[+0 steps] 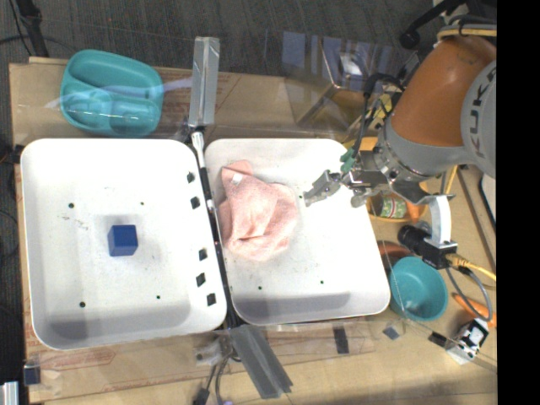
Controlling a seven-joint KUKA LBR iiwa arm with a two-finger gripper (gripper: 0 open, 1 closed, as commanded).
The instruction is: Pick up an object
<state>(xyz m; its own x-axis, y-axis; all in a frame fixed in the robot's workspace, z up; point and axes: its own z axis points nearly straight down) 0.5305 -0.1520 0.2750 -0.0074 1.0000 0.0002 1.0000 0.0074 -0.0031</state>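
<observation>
Approach seems to be the step in hand: the gripper (316,188) hangs over the right bin (337,298), just beside the crumpled pink cloth (257,213), with nothing between its fingers, though I cannot tell if they are open or shut. Next it must move a little left and go down onto the cloth. Bare floor lies on the cloth's right, while its left edge is near the bin wall; a blue cube (123,240) sits well apart in the left bin (51,310).

We're looking down on a robotics lab bench here: a wooden bench (278,99) bearing two white bins (51,251) side by side, a grey-and-orange industrial arm (439,91) reaching in, loose cables (468,268) trailing along the edge, dark carpet (253,7) beyond.
</observation>
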